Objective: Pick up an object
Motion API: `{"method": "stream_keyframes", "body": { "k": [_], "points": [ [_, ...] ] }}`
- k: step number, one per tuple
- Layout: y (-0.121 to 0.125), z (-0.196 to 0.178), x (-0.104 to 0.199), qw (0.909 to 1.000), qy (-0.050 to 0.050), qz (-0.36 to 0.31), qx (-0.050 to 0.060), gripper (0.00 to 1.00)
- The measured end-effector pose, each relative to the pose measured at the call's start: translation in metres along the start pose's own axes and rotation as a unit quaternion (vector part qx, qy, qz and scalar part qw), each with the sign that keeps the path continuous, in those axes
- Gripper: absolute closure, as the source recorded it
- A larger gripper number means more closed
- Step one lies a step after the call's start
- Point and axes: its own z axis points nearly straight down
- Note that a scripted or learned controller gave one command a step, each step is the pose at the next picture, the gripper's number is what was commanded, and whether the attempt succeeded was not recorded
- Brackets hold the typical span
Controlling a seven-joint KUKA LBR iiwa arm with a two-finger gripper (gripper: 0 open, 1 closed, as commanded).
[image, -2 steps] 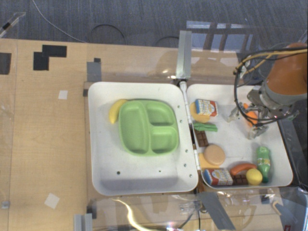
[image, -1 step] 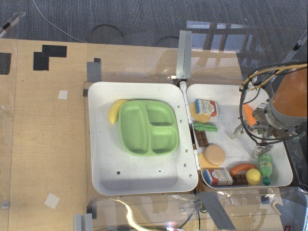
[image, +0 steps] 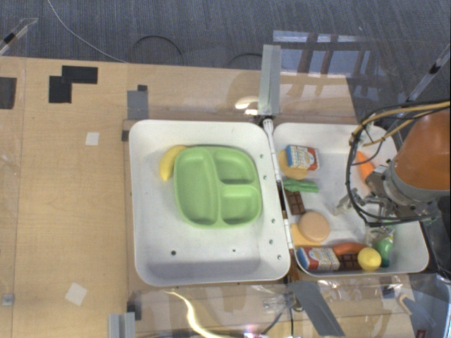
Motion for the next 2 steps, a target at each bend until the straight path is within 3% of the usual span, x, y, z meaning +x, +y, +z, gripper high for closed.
{"method": "stream_keyframes", "body": {
  "k": [1, 2],
  "points": [
    [-0.028, 0.002, -0.011, 0.9945, -0.001, -0.105, -0.007, 0.00],
    [0.002, 0.001, -0.055, 1.0000, 0.000, 0.005, -0.002, 0.00]
  ]
}}
